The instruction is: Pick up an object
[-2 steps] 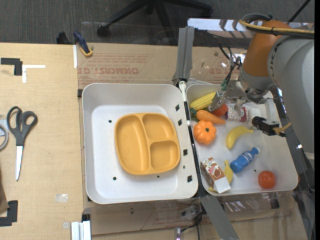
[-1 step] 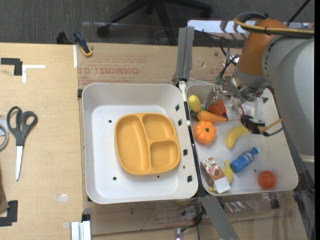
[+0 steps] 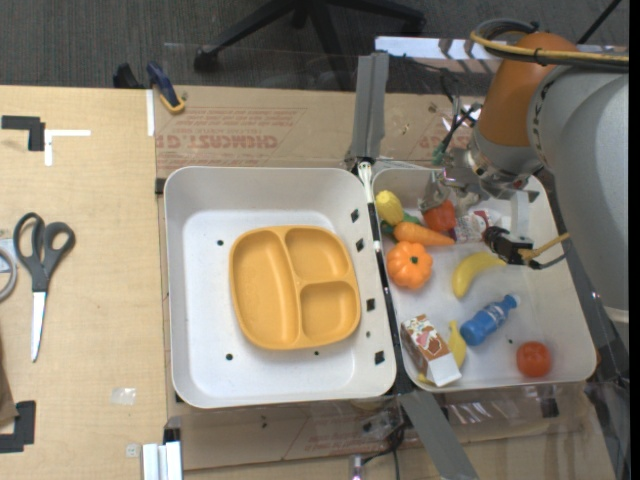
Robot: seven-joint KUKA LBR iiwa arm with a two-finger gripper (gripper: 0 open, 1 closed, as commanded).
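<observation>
**Arm Reaches Into Crowded Bin, Grasp Unconfirmed**

Plywood bench, two white bins side by side: from my remote station I watch the arm (image 3: 540,98) come in from 3 o'clock and lower its gripper (image 3: 452,193) into the 12 o'clock end of the right bin (image 3: 575,298). I judge the task to be at the reach-and-grasp step. The gripper sits just above a red object (image 3: 438,215) I cannot identify, close beside the carrot (image 3: 424,234), and wrist and cabling hide its tip, so I cannot tell what state it is in, and I see nothing held.

Candidates for the pick all lie in the right bin. By my count: one small yellow piece (image 3: 388,207) at 11 o'clock, one carrot, one red object, one pumpkin (image 3: 410,264) at 9 o'clock, one banana (image 3: 474,271) near centre, one blue bottle (image 3: 489,320) toward 5 o'clock, one tomato (image 3: 534,359) at 5 o'clock, one carton (image 3: 431,349) at 7 o'clock with a yellow item partly hidden behind it.

Next, I judge, the move calls for closing on a single item in that tight cluster, then lifting straight up clear of the neighbours.

One yellow divided tray (image 3: 296,287) occupies the left bin (image 3: 190,298). One pair of scissors (image 3: 40,268) lies at 9 o'clock on the bench.
</observation>
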